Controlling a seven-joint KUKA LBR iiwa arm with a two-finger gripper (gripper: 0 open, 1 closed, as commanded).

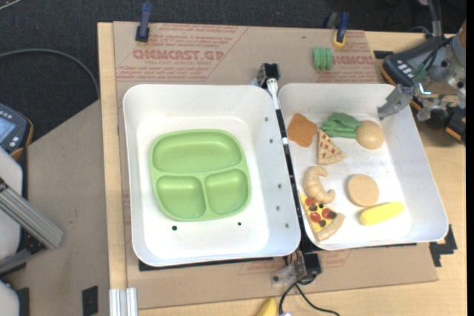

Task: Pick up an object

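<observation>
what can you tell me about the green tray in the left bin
The green tray is a pale lime plate, plastic by its look, with rounded corners and three compartments: one wide one at the far side, two smaller ones at the near side. It lies flat, right side up, near the middle of the left bin. Nothing sits in it or touches it besides the bin floor.

A brown cardboard-covered bench (222,48) carries two shallow white bins. The left bin (141,159) touches the right bin (426,181) along its side. Beyond the right bin, a small green ridged object (322,58) lies on the cardboard.
</observation>
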